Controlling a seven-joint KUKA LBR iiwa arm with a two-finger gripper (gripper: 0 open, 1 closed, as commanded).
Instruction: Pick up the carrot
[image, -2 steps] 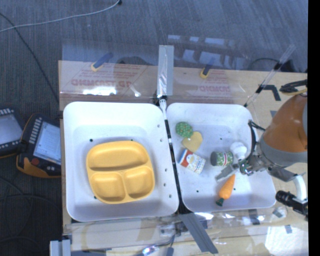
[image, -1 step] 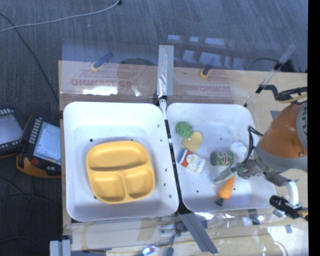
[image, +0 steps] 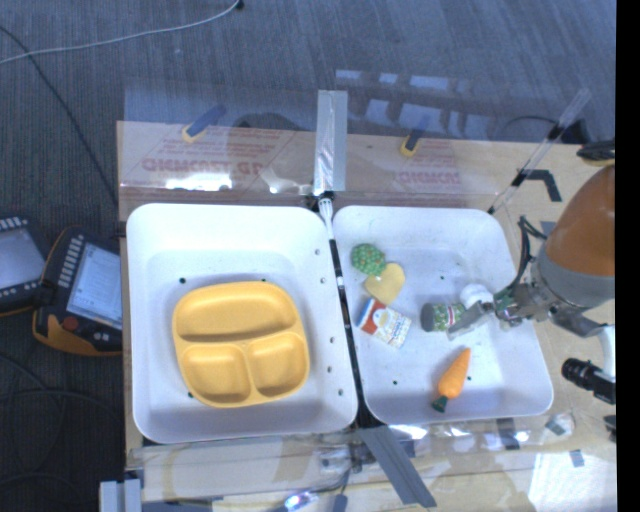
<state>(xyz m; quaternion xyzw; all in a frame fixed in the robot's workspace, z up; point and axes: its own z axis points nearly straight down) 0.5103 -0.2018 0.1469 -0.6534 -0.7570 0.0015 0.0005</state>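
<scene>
Where two shallow white bins sit side by side on the surface (image: 440, 160), contents run as follows. Left bin (image: 150, 260): one yellow divided tray (image: 240, 341), three compartments, nothing visible in them. Right bin (image: 500, 250), taken relative to the carrot (image: 453, 376): the carrot lies near the bin's front wall, orange body tilted, green tip toward the front. Up and left of the carrot: a small red-and-white packet (image: 385, 324), a pale yellow piece (image: 386, 282) touching it, a green bumpy item (image: 367, 259) just beyond. Directly above the carrot, apart from it: the claw (image: 445, 317), reaching in from the right; whether open or closed, cannot tell.
</scene>
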